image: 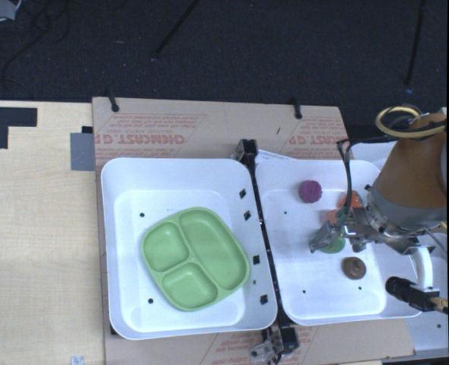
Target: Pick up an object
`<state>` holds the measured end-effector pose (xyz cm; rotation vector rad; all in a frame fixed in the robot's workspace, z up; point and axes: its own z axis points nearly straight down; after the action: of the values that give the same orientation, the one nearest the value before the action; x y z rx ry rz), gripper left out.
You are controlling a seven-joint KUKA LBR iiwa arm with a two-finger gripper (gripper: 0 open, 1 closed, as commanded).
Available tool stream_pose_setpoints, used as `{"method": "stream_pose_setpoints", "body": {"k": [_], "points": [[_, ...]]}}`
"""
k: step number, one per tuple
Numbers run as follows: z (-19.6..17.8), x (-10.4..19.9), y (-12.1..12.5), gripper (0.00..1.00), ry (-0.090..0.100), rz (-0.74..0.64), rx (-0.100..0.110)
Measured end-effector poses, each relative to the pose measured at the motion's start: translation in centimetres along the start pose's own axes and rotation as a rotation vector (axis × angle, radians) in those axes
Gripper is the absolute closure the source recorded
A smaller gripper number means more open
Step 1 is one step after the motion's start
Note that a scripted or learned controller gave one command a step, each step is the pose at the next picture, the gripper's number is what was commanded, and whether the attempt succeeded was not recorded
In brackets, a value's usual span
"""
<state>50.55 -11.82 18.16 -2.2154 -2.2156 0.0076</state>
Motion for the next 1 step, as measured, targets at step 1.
{"method": "stream_pose_setpoints", "body": {"k": [1], "points": [[6.36,0.16,-0.6,0.0,0.0,0.0,0.001]]}}
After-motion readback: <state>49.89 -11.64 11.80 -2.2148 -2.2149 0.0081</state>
